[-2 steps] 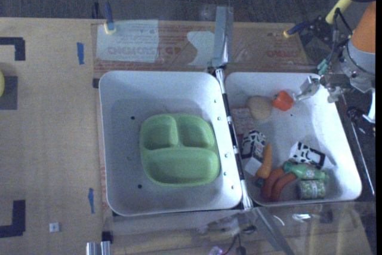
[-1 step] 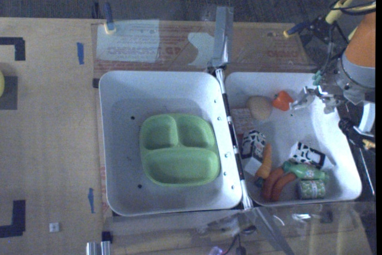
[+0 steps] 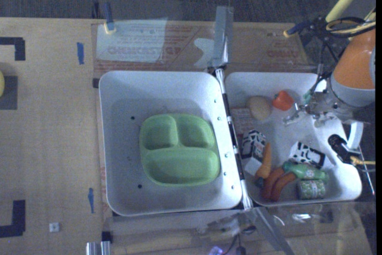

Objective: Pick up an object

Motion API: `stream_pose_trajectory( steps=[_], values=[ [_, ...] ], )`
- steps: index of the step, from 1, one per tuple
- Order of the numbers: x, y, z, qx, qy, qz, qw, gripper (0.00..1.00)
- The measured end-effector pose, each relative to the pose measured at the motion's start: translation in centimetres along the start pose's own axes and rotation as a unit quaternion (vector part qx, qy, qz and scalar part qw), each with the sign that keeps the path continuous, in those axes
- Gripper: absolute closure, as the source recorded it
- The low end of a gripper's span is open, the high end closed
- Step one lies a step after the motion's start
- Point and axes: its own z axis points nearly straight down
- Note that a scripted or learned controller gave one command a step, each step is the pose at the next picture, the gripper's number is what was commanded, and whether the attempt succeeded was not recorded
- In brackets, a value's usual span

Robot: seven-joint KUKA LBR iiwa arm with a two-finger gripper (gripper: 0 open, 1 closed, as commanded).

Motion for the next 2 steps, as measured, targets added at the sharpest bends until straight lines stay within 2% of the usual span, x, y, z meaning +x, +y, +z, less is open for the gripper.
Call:
stream_pose_trajectory(
  steps=[1,2],
  values=[
    [2.7,-6.1,0.9,0.0,0.0,-0.029,0.9996,0.0],
    [2.6,-5.9,-0.2,-0.003,-0.001,-0.027,0.9996,1.0]
  ],
)
